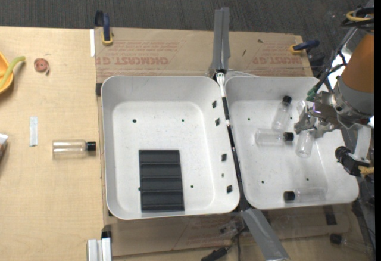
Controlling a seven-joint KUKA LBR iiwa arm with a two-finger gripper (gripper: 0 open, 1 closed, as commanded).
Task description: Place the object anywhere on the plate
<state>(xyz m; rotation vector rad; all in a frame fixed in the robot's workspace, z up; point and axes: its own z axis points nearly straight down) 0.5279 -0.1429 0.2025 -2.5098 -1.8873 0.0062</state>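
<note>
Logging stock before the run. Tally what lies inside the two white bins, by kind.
Clear bottles: 4
Black ridged plate: 1
Total: 5

Illumination even and bright, from overhead. White bins (pixel 161 90) slightly overexposed; shadows soft and short. Focus adequate overall; clear bottles (pixel 280 118) low in contrast, edges indistinct.

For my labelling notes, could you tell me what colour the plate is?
Black, ribbed plate in the left bin, camera view.
</note>
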